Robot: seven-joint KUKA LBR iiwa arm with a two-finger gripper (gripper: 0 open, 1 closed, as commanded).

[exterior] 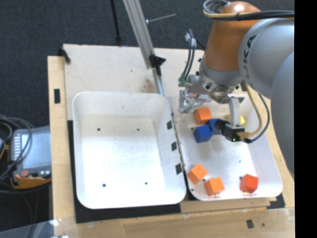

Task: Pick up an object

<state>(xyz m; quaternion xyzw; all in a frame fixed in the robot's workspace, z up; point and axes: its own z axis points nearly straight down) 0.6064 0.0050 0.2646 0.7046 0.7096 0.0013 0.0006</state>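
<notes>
- We see the gripper [190, 103] low over the right bin [262, 155]; we cannot tell its state.
- An orange block [202, 115] and blue block [201, 133] lie just beside it.

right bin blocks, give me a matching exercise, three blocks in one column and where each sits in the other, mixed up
Column one:
1. blue block
2. red-orange block
3. orange block under the wrist

Column two:
a. near front right corner of the right bin
b. at the far end of the bin, nearest the pincer
c. just in front of the far orange block, touching or nearly touching it

Pairs: 1-c, 2-a, 3-b
</notes>
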